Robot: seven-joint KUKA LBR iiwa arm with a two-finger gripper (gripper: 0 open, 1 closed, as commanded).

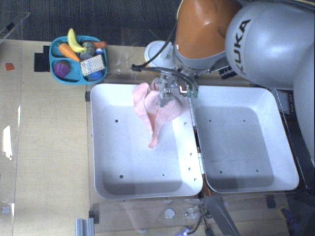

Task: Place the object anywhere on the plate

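Gripper (167, 93) at upper edge of left bin (106, 181), near its top-right corner, below orange band (204, 26) of grey KUKA arm (266, 38). Clamped on pink cloth (155, 112): fabric bunched betw. fingers at top, rest hanging down and left in a tapering fold, tip over bin floor approx. mid-bin. Can't tell if tip touches floor. Upper part of cloth spread to left of gripper, near bin's top wall.

Right bin (246, 181) just beside left bin, walls touching along centre seam. Both white, shallow, w/ small dark dots on floors.

Blue divided plate (55, 73) on table (44, 146), beyond left bin's upper-left corner, apart from it. Holds toy food: yellow banana (75, 41) at top, orange carrot (68, 51) next to it, purple item (61, 68) lower left, speckled grey block (93, 64) lower right. Small grey and red bits top right, too small to ID.

Cloth well apart from plate; not on it yet.

White round obj. (156, 50) behind gripper, partly hidden by arm, past bins' far edge. Black square (41, 61) left of plate, small orange mark (9, 67) further left on table. Cables (147, 65) running from wrist area toward left.
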